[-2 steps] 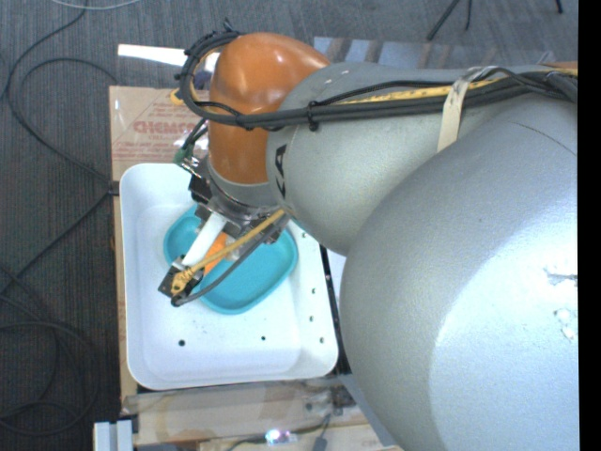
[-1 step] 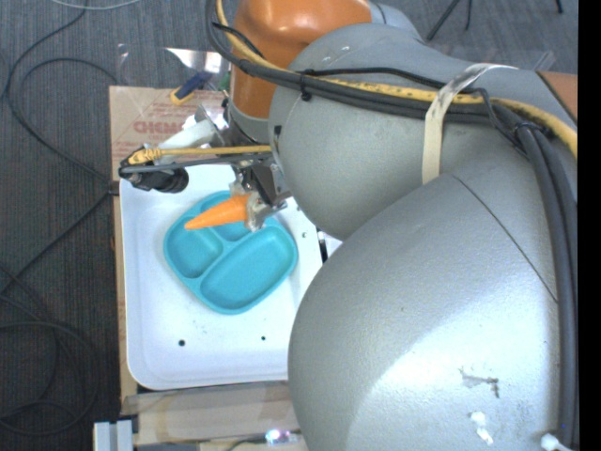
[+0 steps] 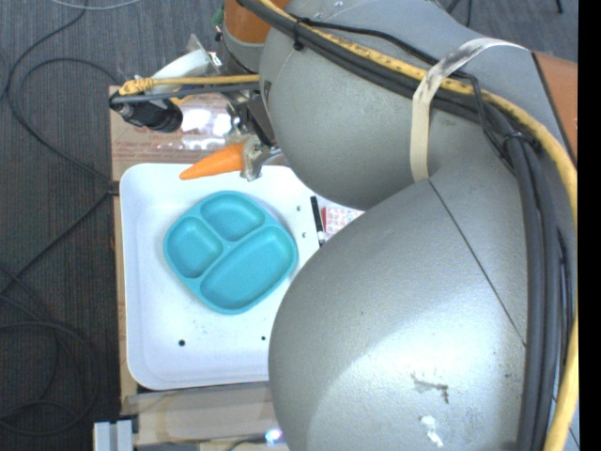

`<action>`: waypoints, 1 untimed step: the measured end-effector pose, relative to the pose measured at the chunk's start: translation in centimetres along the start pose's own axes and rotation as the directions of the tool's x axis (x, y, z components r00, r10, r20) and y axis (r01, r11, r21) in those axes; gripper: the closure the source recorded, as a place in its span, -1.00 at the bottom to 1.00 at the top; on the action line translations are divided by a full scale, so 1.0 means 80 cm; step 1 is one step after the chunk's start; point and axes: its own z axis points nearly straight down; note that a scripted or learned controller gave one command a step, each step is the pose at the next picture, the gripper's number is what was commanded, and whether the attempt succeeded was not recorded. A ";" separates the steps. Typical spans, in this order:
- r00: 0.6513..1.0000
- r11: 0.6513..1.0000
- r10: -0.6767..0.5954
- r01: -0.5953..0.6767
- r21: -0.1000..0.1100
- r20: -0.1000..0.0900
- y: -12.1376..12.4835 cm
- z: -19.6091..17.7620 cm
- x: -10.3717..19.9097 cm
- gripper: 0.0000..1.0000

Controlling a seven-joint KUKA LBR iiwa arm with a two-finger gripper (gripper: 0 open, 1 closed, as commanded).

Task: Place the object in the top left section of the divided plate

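White bin [image 3: 150, 346], blue divided plate [image 3: 231, 250], claw [image 3: 250, 163] gripping tapered orange carrot [image 3: 211, 164]

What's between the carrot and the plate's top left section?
Nothing visible. The carrot sits at the gripper, over the bin's top edge, just above the plate. Only bare white bin floor lies between them, and the plate's sections hold nothing.
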 end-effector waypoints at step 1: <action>0.980 0.980 -0.201 0.201 -0.003 0.003 -0.023 0.160 -0.060 1.00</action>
